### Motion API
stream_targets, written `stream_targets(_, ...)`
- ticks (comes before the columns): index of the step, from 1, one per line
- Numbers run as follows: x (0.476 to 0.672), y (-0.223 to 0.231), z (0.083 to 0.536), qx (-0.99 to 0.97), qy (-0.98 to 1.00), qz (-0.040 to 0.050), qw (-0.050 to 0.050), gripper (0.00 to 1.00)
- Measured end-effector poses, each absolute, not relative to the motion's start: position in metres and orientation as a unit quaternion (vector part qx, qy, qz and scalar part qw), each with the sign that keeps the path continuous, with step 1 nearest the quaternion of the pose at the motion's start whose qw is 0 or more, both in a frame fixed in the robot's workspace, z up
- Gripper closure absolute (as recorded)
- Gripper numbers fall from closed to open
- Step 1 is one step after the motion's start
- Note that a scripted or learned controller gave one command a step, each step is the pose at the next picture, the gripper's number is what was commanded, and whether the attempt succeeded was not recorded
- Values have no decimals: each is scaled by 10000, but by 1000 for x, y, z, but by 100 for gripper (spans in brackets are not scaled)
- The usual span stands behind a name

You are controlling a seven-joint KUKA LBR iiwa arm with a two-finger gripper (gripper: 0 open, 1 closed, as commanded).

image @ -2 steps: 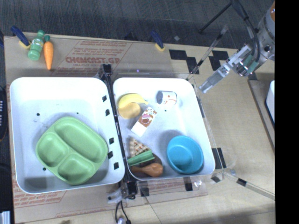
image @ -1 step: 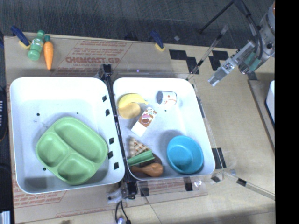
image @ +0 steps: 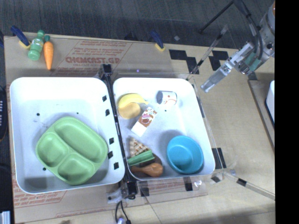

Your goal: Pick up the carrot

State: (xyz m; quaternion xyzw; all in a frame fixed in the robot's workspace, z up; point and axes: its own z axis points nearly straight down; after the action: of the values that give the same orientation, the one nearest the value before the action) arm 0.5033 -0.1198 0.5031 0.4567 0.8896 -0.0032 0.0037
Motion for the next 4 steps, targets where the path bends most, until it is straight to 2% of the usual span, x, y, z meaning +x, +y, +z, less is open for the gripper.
stream_targets(1, 504, -120, 515, 4541, 8909, -45, 57, 100)
stream_targets(2, 504, -120, 515, 4541, 8909, -46, 55, 0)
stream_targets(3, 505, -120, 527, 4523, 8918, -56, 78, 100)
stream_targets(4, 505, -120, 526, 4522, 8919, -57, 77, 0)
